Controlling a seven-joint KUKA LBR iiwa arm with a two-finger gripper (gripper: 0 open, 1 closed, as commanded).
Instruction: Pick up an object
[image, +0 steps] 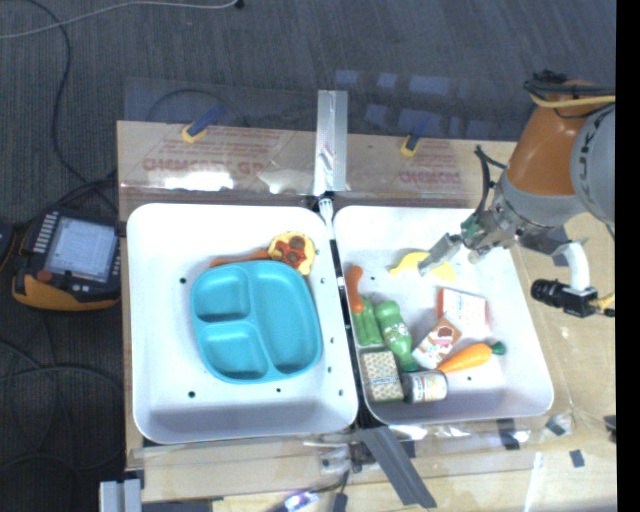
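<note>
So your left bin (160, 330) holds a blue tray (255, 320); right bin (520, 350) has carrot (468, 356), cartons; gripper (440, 256) grip unclear, labels unreadable.

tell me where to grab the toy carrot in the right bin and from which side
Grip the carrot across the middle of its orange body, coming straight down from above. It lies flat and slanted, green top toward the bin's right wall, so the pincer should probably close across its narrow width, clear of the small carton at its left end.
</note>
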